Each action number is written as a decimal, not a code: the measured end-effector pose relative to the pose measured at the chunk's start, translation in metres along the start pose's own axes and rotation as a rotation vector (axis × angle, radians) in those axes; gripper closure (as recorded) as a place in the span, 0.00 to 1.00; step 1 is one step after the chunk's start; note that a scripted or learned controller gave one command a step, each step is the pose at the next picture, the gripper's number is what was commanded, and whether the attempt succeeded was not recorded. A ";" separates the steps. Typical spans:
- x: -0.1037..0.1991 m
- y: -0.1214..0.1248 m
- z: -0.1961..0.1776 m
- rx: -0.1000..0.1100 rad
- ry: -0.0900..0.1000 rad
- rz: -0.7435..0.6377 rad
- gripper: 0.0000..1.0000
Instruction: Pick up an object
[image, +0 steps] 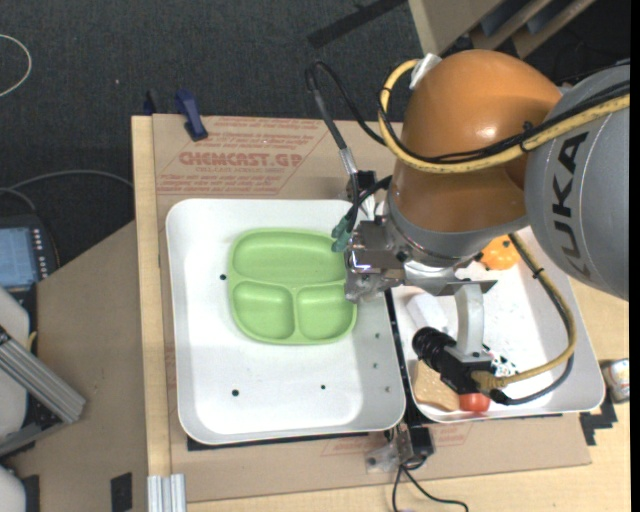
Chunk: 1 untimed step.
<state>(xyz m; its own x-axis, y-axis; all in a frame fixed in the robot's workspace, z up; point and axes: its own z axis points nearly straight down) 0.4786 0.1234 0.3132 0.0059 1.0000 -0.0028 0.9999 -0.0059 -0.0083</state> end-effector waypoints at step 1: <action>-0.081 0.000 0.136 0.006 -0.001 0.005 1.00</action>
